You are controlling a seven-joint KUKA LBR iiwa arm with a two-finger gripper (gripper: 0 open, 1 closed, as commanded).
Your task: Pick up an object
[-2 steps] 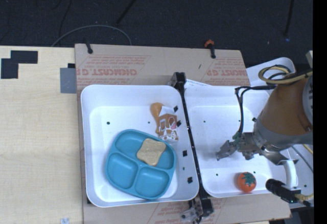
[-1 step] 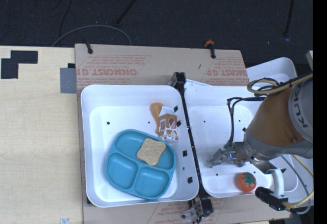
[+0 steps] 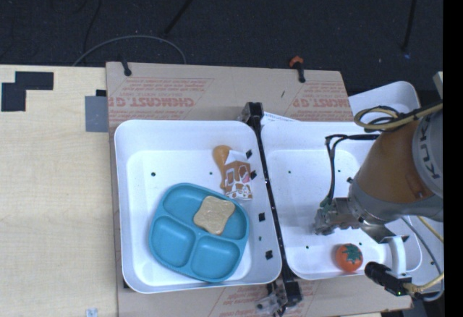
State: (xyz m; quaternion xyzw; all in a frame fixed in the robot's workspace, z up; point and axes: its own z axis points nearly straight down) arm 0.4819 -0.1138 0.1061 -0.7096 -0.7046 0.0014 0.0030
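- Gripper [image 3: 327, 223]: we find it low in the right bin [image 3: 304, 163], left of the orange ball; we cannot tell its state.
- Orange ball [image 3: 348, 257]: on the right bin's floor, near its front wall, just apart from the gripper.
- Blue divided plate [image 3: 173, 236]: in the left bin [image 3: 134, 163], left of the ball, bearing a tan slice [image 3: 214, 215].
- Patterned small object [image 3: 237, 179]: just behind the plate.

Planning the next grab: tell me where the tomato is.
The tomato lies in the right bin, near its front edge, just right of the gripper.
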